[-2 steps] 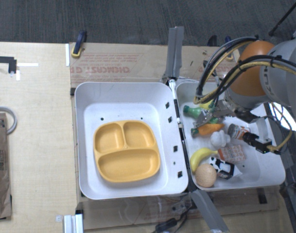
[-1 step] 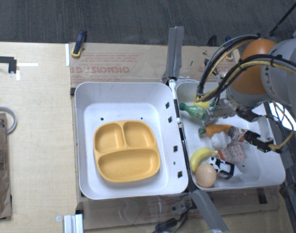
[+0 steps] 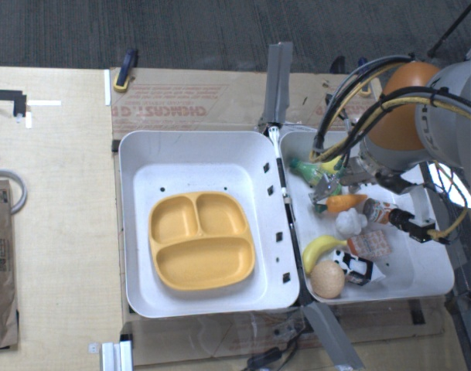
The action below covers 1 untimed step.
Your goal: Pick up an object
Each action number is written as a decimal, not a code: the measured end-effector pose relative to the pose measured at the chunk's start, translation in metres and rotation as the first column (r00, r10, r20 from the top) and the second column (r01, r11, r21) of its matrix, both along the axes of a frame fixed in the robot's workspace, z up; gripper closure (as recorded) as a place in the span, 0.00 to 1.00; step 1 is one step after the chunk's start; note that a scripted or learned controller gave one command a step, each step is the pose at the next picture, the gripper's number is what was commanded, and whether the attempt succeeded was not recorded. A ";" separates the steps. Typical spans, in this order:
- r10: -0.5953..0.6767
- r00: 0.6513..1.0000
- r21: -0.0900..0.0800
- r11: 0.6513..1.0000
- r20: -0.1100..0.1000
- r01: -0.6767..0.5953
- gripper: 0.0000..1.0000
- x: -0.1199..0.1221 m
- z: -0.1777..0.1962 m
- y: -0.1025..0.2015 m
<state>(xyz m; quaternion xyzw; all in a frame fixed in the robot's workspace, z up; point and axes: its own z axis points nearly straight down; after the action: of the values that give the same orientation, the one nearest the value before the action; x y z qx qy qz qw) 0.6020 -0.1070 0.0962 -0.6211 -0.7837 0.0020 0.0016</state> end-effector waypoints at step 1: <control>0.111 0.994 -0.001 0.994 0.004 -0.111 0.00 0.016 0.048 -0.031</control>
<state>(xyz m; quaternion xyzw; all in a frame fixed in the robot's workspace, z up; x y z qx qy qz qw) 0.6179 -0.1383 0.1438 -0.5765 -0.8171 0.0011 -0.0002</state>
